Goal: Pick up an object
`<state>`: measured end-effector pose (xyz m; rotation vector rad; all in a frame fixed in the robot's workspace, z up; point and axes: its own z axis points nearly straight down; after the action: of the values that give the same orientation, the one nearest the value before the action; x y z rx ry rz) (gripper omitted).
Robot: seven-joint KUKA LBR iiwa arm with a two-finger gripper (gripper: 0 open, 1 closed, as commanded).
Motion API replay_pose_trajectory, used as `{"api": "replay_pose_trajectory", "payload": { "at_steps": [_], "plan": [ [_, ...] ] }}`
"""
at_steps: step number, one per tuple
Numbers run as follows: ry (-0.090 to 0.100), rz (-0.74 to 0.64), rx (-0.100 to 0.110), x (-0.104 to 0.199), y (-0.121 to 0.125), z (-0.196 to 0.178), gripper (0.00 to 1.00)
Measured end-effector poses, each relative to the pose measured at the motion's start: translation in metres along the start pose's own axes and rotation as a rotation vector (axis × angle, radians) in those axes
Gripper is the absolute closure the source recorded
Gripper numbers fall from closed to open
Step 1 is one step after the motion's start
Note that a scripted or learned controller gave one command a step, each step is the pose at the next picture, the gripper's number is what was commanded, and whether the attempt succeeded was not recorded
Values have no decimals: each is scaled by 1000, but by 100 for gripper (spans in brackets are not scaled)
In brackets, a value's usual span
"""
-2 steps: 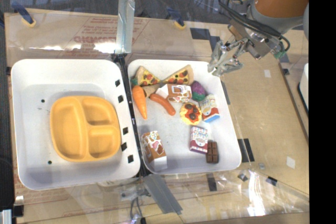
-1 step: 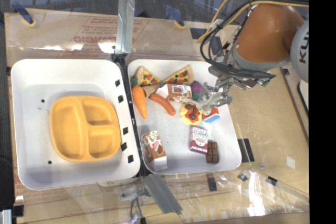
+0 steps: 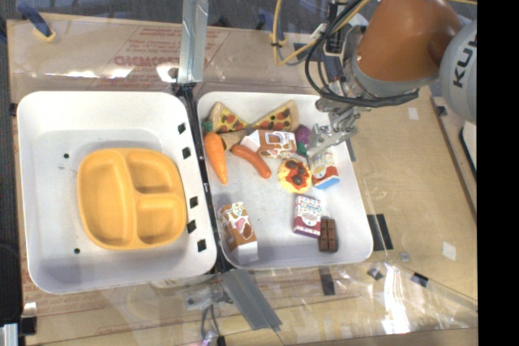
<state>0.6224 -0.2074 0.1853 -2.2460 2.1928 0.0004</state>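
Toy food lies scattered in the right bin (image 3: 357, 243): an orange carrot (image 3: 215, 157) near its left wall, a sausage (image 3: 251, 160) just beside it, two pizza slices (image 3: 228, 120) along the far wall (tips pointing inward), small cartons (image 3: 307, 215) and a chocolate bar (image 3: 327, 234) toward the near wall.

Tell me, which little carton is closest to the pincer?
The carton with the blue end, right under the pincer. The brown carton and the one in the near-left corner lie farther off.

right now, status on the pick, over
Gripper low over right bin, nothing seen held. Toy food crowds beneath: purple piece, small carton. Yellow tray in left bin.
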Motion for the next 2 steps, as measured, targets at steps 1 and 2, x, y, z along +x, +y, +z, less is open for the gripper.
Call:
{"api": "replay_pose_trajectory", "payload": {
  "at_steps": [1,2],
  "plan": [
    [0,-99,1,-36,-36,-9,100],
    [1,-449,2,-7,-36,-33,100]
  ]
}}
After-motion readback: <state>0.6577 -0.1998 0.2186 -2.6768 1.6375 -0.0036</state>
